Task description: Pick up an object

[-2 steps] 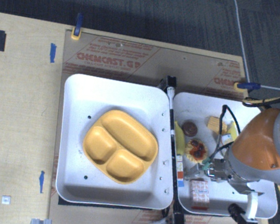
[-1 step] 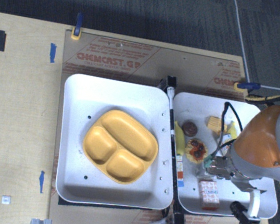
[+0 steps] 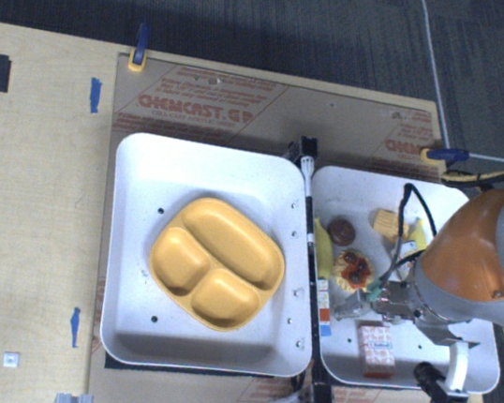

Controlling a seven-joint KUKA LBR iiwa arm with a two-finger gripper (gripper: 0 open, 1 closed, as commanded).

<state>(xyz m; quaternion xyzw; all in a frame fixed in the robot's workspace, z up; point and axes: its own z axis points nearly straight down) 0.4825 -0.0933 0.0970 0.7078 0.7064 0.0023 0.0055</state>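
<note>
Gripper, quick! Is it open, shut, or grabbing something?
Gripper: cannot be told; it sits low in the right bin among the small objects.

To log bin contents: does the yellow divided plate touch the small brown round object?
Apart. The camera view shows the yellow divided plate in the left bin and the brown round object in the right bin.

Hidden and cut-off bits
The arm point(image 3: 476, 255) is covering part of the right bin point(image 3: 341, 357) and running off the right edge.

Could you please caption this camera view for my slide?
KUKA arm reaching into the cluttered right bin while a yellow divided tray sits in the left bin.
</note>
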